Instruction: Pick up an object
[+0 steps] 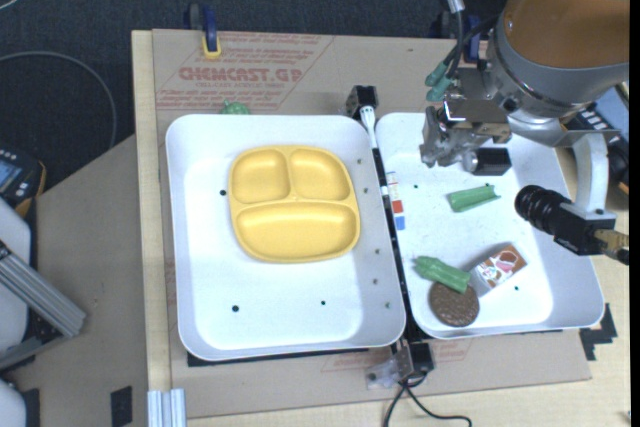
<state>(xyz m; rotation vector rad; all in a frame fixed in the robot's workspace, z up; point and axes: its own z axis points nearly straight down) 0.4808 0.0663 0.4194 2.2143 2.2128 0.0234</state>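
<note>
gripper (445,153): far end of the right bin (575,310), fingers maybe empty, can't tell how open
yellow tray (293,203): left bin (195,245)

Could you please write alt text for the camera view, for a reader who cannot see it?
A grey robot arm's gripper hangs over the right white bin, which holds two green pieces, a brown disc and a small packet. The left bin holds a yellow divided plate.
</note>
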